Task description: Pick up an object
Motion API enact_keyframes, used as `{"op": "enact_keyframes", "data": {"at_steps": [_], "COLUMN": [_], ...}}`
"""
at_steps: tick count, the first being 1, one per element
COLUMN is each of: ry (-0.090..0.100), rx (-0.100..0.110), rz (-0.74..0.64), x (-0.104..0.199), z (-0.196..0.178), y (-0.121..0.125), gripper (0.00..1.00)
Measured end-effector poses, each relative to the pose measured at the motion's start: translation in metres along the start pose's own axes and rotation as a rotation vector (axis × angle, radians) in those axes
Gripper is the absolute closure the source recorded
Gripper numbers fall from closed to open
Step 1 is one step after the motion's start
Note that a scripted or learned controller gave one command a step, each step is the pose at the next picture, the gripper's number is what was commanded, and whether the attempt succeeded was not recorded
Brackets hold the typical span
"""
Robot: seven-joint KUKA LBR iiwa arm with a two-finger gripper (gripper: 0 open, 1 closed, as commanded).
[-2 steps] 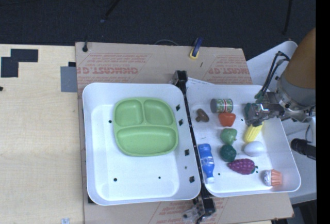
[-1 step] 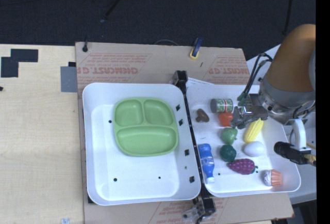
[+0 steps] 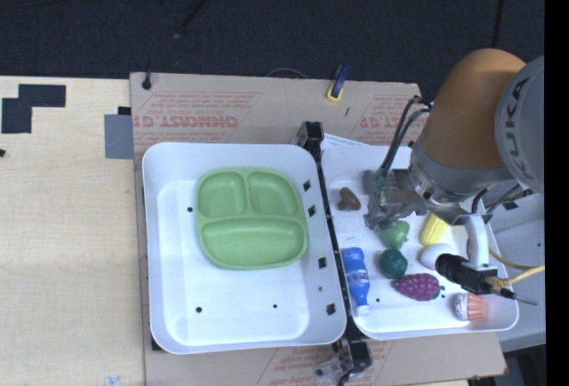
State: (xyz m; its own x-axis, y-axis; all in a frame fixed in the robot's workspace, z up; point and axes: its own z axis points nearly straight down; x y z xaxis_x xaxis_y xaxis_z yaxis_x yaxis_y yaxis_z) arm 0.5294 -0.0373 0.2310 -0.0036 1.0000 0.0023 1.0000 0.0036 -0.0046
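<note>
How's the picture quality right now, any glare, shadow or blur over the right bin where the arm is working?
Camera view: lighting is even, with no strong glare on either white bin. The arm casts soft shadow over the gripper, so the fingers are dark and hard to read. Small items are slightly soft: the blue bottle, purple grapes and green tray stay recognisable. The background above the bench is very dark.

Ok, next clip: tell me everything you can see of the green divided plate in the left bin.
The green plate is pale lime green and looks like matte plastic, a rounded rectangle with a raised rim. Ridges split it into three compartments: two smaller ones on the far side and one long one on the near side, all without contents. It lies flat and upright on the floor of the left bin, toward the far right part, nothing on or against it. The hand is over the right bin, well apart from it.
</note>
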Motion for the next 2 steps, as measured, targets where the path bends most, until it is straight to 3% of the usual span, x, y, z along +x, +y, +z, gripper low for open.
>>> {"op": "enact_keyframes", "data": {"at_steps": [2], "ry": [0.000], "rx": [0.002], "rz": [0.000], "x": [0.095], "z": [0.013], "y": [-0.036], "gripper": [1.00]}}
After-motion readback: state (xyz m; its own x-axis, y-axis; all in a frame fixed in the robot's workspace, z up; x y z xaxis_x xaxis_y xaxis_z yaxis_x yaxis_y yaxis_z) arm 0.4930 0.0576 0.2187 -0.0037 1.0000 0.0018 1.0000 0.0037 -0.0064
